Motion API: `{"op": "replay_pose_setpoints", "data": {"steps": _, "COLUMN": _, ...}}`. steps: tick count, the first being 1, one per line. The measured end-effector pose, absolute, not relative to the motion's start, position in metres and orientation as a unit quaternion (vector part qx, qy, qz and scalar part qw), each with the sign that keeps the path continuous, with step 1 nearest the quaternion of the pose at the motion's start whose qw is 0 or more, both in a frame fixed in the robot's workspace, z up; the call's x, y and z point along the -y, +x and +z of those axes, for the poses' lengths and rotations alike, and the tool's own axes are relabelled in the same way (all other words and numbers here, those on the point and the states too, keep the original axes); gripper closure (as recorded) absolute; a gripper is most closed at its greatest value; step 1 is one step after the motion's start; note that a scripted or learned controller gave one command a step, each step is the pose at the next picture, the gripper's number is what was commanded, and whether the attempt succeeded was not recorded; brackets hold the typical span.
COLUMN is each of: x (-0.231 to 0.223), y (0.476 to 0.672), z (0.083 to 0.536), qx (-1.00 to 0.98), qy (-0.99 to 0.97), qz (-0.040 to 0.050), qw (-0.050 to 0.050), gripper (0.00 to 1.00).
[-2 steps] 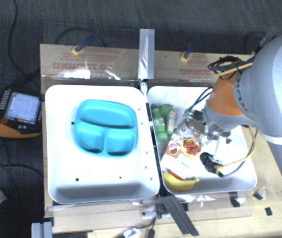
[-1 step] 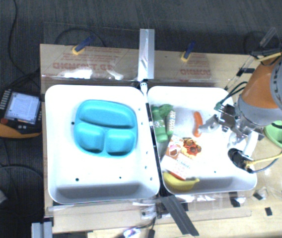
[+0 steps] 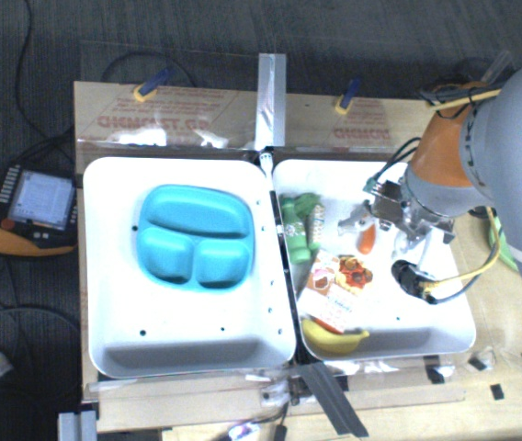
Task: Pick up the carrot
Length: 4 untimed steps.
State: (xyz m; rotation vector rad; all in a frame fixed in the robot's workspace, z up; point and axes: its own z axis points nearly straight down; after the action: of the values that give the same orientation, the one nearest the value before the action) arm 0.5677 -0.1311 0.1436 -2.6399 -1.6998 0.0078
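One carrot [image 3: 367,238] just beneath jaws [image 3: 368,220]

Grey arm [image 3: 509,145], orange band [image 3: 440,150] above wrist, yellow cable [image 3: 468,278] looped below

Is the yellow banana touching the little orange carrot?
Apart. The camera view shows the yellow banana at the right bin's near edge, the small orange carrot farther back, a snack packet between.

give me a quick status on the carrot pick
Gripper down in the right bin, right beside the carrot. Carrot lying in the bin, not visibly gripped. Snack packet close below-left.
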Motion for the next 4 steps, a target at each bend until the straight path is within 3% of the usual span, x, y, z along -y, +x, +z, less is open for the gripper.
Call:
{"op": "replay_pose_setpoints", "data": {"steps": 1, "x": 0.142, "y": 0.504, "z": 0.089, "qx": 0.433, "qy": -0.901, "qz": -0.0031, "qw": -0.002, "gripper": 0.0}}
{"op": "replay_pose_setpoints", "data": {"steps": 2, "x": 0.14, "y": 0.5, "z": 0.166, "qx": 0.366, "qy": -0.931, "qz": 0.0033, "qw": 0.001, "gripper": 0.0}}
{"op": "replay_pose_setpoints", "data": {"steps": 3, "x": 0.207, "y": 0.486, "z": 0.14, "qx": 0.393, "qy": -0.919, "qz": 0.0033, "qw": 0.001, "gripper": 0.0}}
{"op": "replay_pose_setpoints", "data": {"steps": 4, "x": 0.179, "y": 0.484, "z": 0.181, "qx": 0.503, "qy": -0.864, "qz": 0.0025, "qw": 0.001, "gripper": 0.0}}
